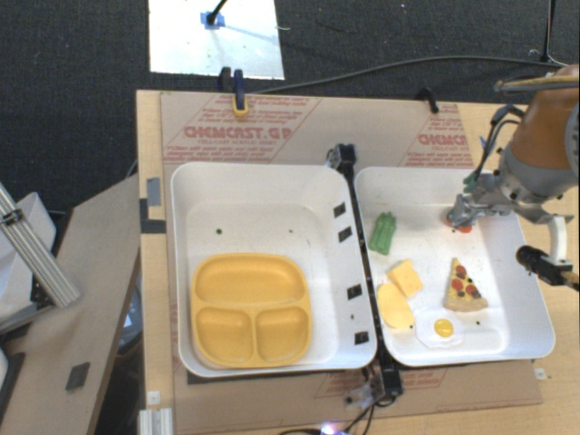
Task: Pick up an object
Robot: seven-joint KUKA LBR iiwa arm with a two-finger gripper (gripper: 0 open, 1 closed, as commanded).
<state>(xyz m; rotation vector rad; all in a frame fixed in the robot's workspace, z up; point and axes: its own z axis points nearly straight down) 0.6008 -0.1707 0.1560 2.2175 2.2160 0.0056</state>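
Hovering low over a small red piece (464, 228), the gripper (459, 216) looks set to grab — its grip I cannot tell.

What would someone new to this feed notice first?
Probably the big yellow divided tray, alone in the left bin. Next, the toy food in the right bin: a green piece, cheese wedge, pizza slice and fried egg. The gripper sits low over something small and red near that bin's far side.
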